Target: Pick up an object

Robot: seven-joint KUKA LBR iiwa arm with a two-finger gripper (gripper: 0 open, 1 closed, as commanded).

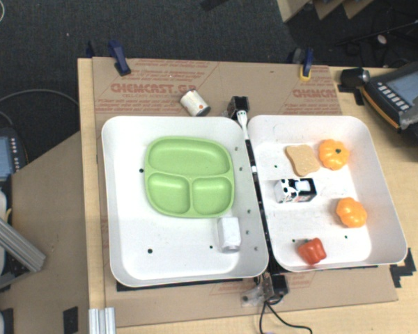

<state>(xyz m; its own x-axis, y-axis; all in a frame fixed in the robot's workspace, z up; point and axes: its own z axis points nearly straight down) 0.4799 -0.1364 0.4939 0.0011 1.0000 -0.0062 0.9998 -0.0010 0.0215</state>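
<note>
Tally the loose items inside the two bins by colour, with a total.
Green: 1, divided plate
White: 1, small block
Tan: 1, bread slice
Orange: 2, upper one, lower one
Black-and-white: 1, cow toy
Red: 1, pepper
Total: 7

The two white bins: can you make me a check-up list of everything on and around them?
Surface: cardboard-covered bench bearing left bin and right bin, side by side.
Job's things, right bin: toast slice, two orange pumpkin-like toys, black-and-white cow toy, red pepper toy.
Job's things, left bin: green divided plate, small white block just below it.
Clutter: small white cylinder on the bench behind the bins.
Claw: nothing seen.
Cables: black wires at the front edge.
Surroundings: blue clamp, yellow clamp, dark floor.
</note>
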